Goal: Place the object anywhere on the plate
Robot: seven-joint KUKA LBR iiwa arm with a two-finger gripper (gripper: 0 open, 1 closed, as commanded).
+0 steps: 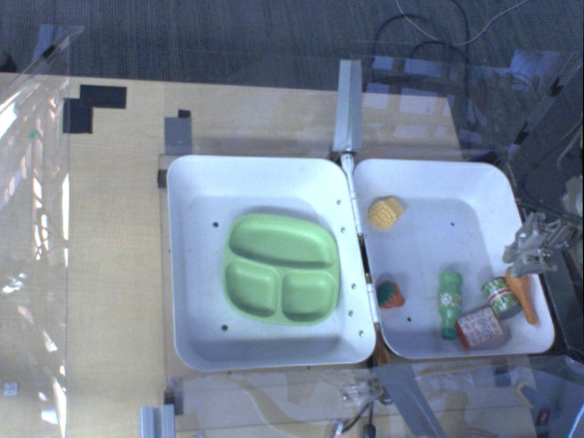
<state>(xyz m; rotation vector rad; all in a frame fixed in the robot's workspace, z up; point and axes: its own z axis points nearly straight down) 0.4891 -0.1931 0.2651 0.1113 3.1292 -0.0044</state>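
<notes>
A green plate point(278, 267) with three compartments lies in the left white bin point(192, 245). The right bin point(484, 185) holds a yellow corn piece point(386, 213), a small red strawberry point(391, 294), a green bottle point(449, 303), a small tin can point(500, 296), an orange carrot point(525, 297) and a reddish box point(482, 328). My gripper point(532, 249) hangs at the right bin's right rim, just above the can and the carrot. It is small and partly blurred against the rim, and nothing shows in its grasp.
A metal divider post point(348, 108) stands at the back between the bins. Cables point(438, 16) lie on the dark floor behind. The wooden bench point(91, 245) stretches to the left, with black tape marks point(91, 103) near its back edge.
</notes>
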